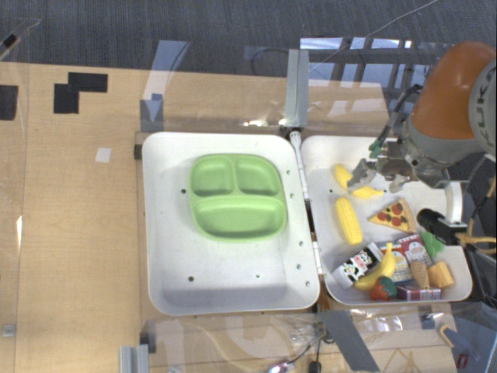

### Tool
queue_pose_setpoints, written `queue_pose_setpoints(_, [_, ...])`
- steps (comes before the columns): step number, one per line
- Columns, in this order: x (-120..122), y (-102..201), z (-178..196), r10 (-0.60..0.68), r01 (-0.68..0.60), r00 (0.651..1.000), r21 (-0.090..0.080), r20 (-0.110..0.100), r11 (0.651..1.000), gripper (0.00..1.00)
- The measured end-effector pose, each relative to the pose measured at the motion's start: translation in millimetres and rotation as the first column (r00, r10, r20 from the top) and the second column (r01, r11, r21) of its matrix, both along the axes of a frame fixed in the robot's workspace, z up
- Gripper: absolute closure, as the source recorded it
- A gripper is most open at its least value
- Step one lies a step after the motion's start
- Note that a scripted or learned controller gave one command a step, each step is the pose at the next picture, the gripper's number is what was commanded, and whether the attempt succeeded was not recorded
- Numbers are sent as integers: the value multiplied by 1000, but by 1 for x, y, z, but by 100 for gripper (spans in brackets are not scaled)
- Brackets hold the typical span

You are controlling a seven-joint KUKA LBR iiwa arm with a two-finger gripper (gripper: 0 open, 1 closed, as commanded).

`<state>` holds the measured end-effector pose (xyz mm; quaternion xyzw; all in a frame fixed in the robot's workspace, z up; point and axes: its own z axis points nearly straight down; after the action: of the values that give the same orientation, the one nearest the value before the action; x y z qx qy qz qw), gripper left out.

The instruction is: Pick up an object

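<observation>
1. Two bins on the worktop: left bin (167, 286), right bin (318, 169).
2. Arm (454, 92) reaches over the right bin from the right.
3. Green tray (235, 195) sits in the left bin, untouched.
4. Jaws of the gripper (375, 176) hang spread with nothing between them, just above a small yellow piece (342, 176); approach step, likely.
5. Corn (348, 219), pizza (393, 216) and a toy pile lie nearby. Next: descend, close on one.

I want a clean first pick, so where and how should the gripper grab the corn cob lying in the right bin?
Grip the corn cob across its middle, coming straight down from above. It lies flat and apart from the pizza slice, its long axis running up and down the view, so the fingers should probably close on its narrow width from left and right.
</observation>
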<state>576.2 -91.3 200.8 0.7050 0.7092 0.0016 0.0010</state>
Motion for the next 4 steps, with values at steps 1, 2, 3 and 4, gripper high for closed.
queue_pose_setpoints(1, [23, -1, -104, 117, -117, 993, -2, 5, 993, 0])
queue_pose_setpoints(2, [29, -27, -111, 176, -176, 984, -3, 10, 984, 0])
queue_pose_setpoints(3, [95, -58, -83, 227, -227, 974, -4, 6, 974, 0])
queue_pose_setpoints(4, [81, -51, -93, 213, -212, 976, -19, 40, 977, 0])
